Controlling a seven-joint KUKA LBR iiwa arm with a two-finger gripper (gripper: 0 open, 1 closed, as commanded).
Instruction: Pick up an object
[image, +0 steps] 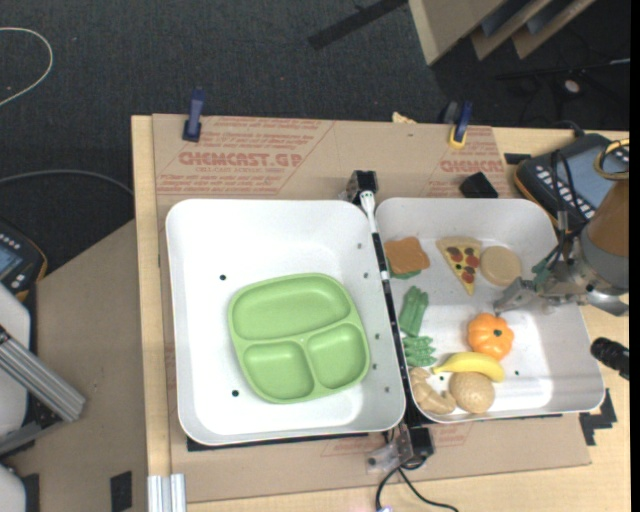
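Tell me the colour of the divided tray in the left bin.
Light green: the divided tray shows plainly in the camera view, lying in the left bin.

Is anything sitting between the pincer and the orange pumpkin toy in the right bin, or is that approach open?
Nothing visible blocks it. The pincer hangs over bare bin floor just up and right of the orange pumpkin. The round bun lies above that path and the banana below the pumpkin, touching or nearly touching it.

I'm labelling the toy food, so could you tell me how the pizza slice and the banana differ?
The pizza slice is a flat triangle with red spots; the banana is a plain yellow curve. The pizza slice lies near the right bin's far side, the banana near its front, against other toys. Both lie in that bin.
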